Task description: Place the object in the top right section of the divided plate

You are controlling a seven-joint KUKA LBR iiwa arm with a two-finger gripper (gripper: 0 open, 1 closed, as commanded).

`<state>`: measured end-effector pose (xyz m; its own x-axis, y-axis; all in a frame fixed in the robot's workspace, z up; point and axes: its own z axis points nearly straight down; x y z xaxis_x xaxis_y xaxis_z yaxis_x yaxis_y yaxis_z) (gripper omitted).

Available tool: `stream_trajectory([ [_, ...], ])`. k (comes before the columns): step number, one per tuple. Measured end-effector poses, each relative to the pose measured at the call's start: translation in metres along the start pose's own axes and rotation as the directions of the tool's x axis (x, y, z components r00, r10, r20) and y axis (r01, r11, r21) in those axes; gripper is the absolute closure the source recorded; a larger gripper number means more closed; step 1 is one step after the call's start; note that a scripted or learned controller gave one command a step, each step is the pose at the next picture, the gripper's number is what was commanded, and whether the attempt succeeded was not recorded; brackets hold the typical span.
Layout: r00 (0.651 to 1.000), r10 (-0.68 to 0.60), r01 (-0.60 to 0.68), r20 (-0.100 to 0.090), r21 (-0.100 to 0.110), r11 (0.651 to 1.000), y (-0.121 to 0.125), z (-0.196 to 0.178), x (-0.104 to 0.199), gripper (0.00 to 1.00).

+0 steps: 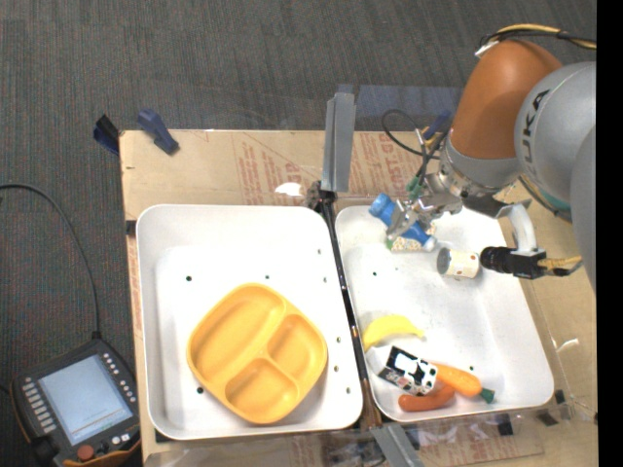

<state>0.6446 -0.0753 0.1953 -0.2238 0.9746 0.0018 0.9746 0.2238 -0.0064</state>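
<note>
Objects for the task lay in the right bin (pixel 531 343), none yet on the yellow divided plate (pixel 257 352), which sat in the left bin (pixel 156 261) with its sections bare, ready to receive one. Moving right, a banana (pixel 391 331), a black-and-white toy (pixel 410 370), a red sausage (pixel 426 402) and a carrot (pixel 458 380) clustered at the near edge, well apart from the arm. At the far end the gripper (pixel 417 214) hung low over a blue item (pixel 387 208) and a small speckled piece (pixel 410 242), probably to pick one; whether its fingers were spread or pinching could not be told. A cream cylinder (pixel 459 263) lay just beside it.
</note>
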Motion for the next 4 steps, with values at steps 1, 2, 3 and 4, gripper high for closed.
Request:
stream_trajectory([
  [1,1.0,0.013,-0.013,0.0,0.0,1.0,-0.041,-0.071,0.04,1.0],
  [2,1.0,0.018,-0.018,0.0,0.001,1.0,-0.083,-0.108,0.081,1.0],
  [3,1.0,0.027,-0.027,0.002,0.0,1.0,-0.09,-0.134,0.136,1.0],
  [4,1.0,0.016,-0.016,0.002,0.0,1.0,-0.123,-0.132,0.11,1.0],
])
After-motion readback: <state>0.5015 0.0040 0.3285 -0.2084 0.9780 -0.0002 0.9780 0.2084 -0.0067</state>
